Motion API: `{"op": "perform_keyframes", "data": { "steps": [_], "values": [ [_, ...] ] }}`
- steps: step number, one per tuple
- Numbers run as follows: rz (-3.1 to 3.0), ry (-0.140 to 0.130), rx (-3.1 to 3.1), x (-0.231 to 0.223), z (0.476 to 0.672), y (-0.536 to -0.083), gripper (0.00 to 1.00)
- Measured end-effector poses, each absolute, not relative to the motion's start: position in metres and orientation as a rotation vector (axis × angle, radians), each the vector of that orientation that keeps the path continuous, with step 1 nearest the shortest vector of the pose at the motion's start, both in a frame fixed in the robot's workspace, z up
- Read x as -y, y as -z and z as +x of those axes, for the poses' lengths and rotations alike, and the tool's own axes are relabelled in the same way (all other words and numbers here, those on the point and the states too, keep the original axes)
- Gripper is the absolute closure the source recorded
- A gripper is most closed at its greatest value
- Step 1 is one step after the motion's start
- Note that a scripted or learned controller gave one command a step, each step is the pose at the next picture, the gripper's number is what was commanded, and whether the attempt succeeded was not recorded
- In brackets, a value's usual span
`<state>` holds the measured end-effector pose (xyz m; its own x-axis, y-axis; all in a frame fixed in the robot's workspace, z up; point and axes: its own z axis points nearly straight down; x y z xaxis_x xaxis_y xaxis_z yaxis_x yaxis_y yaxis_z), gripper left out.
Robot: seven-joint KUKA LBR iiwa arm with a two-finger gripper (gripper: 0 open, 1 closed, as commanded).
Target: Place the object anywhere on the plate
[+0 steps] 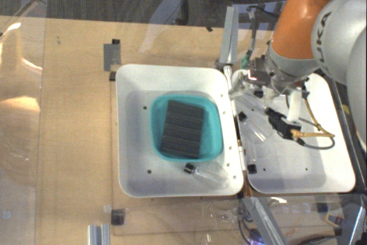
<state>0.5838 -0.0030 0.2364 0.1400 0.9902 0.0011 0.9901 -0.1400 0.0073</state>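
A teal plate (213, 136) lies in the middle of the left bin (131, 123). On it rests a dark grey ridged block (183, 128), flat and turned slightly, well inside the rim. My gripper (250, 101) hangs over the left side of the right bin (321, 175), just right of the wall between the bins and apart from the block. The orange-banded wrist (301, 20) hides most of it from above.
A small clear piece with a black cap (198, 171) lies in the left bin, just in front of the plate. Black and yellow cabling (295, 132) trails from the wrist across the right bin. A metal post (228, 37) stands behind the bins.
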Motion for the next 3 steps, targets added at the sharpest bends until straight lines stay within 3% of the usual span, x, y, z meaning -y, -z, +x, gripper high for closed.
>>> {"op": "perform_keyframes", "data": {
  "steps": [1, 2, 3],
  "values": [
    [2.487, -0.018, -1.904, -0.012, 0.572, -0.438, 0.00],
    [2.651, -0.014, -1.674, 0.003, 0.488, -0.436, 0.00],
    [2.739, -0.012, -1.526, 0.055, 0.488, -0.436, 0.00]
  ]
}}
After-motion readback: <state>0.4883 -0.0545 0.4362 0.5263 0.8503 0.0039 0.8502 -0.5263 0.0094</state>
